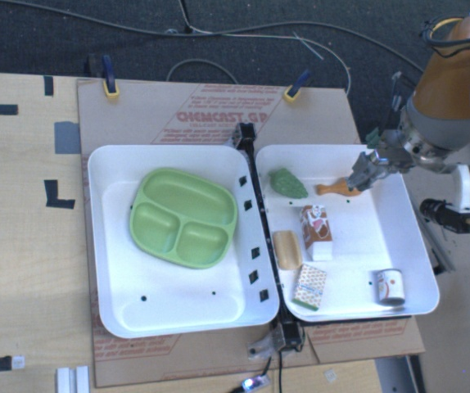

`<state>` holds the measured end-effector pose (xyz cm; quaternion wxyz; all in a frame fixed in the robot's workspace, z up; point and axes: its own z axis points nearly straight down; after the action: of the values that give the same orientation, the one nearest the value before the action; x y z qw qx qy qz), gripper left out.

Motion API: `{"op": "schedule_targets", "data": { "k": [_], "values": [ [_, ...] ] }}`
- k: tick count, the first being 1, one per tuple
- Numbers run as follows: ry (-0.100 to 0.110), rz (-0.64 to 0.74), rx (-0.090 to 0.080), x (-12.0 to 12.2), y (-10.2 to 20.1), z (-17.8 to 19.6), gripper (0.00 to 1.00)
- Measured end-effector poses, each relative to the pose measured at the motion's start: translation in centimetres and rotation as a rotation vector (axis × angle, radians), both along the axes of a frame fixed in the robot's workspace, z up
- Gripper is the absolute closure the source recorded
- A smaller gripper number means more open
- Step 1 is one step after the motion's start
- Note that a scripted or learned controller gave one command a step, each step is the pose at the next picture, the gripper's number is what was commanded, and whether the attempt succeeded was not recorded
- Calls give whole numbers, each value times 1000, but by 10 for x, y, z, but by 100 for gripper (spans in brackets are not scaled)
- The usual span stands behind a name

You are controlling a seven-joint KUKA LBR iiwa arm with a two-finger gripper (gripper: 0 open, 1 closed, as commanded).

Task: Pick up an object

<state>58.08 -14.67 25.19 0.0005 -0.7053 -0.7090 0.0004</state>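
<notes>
Where the grey arm with its orange band (450, 72) reached in from the right edge of the frame, the pincer (364, 174) sat low over the upper right part of the right bin (411, 244), and whether it was spread or pressed together could not be told. Its dark tip was just beside, perhaps touching, the right end of a small orange-brown toy (335, 189) that lay near the bin's top wall. Left of that toy lay a green lump (287, 183), close to the divider between the bins. Below these, toward the middle of the bin, a small red-and-white carton (317, 232) lay flat, with a tan block (286, 249) just left of it. Lower still, a patterned packet (310, 286) lay near the bin's bottom edge, and a small can (388, 286) lay on its side in the lower right corner. Across the divider, the left bin (112, 301) held a light green divided tray (184, 217), resting in its upper middle. Both bins rested on a brown cardboard sheet (210, 113), clamped at its top edge, on the pale wooden tabletop (22, 260).
</notes>
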Motion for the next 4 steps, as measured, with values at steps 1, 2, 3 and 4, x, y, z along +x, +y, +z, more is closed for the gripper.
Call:
{"op": "schedule_targets", "data": {
  "k": [1,2,3,4],
  "values": [
    [0,0,1,2,57,5,100],
    [1,0,0,1,99,-2,100],
    [2,0,0,1,151,-19,100],
    [0,2,1,3,202,-13,100]
  ]
}}
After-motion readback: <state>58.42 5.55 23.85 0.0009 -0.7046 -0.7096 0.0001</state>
